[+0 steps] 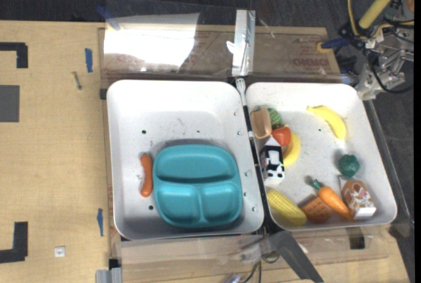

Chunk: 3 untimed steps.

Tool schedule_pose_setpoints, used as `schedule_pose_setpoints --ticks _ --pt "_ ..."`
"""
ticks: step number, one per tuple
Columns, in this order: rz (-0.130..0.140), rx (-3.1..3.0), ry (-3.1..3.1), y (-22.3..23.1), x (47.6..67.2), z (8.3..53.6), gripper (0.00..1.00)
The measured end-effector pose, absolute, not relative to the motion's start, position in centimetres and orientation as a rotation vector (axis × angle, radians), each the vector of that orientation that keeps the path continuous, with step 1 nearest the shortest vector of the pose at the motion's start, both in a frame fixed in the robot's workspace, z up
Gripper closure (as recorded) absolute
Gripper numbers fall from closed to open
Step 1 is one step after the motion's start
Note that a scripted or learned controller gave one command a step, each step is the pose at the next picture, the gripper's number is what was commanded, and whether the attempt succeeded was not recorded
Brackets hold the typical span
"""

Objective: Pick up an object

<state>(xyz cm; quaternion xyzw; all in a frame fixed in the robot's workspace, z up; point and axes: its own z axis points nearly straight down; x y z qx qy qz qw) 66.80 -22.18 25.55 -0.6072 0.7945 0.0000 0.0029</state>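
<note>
Looking down from the camera view, the task seems to stand at its very start: nothing has been lifted, and every toy lies loose in the two bins on the worktop (46,143). The arm's metal parts sit at the upper right, outside the bins, and I cannot tell how the jaws stand, nor that they hold anything.

The left bin (131,104) holds one teal divided tray (196,184) with three compartments, and one orange sausage-like toy (146,175) lying just beside the tray's left edge.

The right bin (378,163) holds the crowd:
- two bananas: one banana (330,120) lying free near the far wall, and a second banana (292,150) partly under a red tomato (281,136)
- one brown bread-like piece (261,122) with something green behind it
- one black-and-white cow figure (273,164)
- one corn cob (285,207)
- one carrot (331,199), resting against a brown waffle-like piece (316,211)
- one dark green round toy (348,164)
- one small printed packet (359,199)

In my judgement the next move calls for choosing a target standing apart from its neighbours; the far banana or the green round toy look easiest, since the cluster along the dividing wall leaves little room for a clean descent.
</note>
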Motion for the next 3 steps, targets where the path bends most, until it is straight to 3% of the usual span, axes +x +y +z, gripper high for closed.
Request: schedule_pose_setpoints --ticks 1,2,3 --pt "0.003 -2.599 1.758 -22.0 59.4 23.4 1.00" --pt "0.004 -2.900 1.202 -20.8 53.2 23.3 1.00" --pt "-0.007 -2.915 1.156 -15.7 54.5 25.3 1.00"
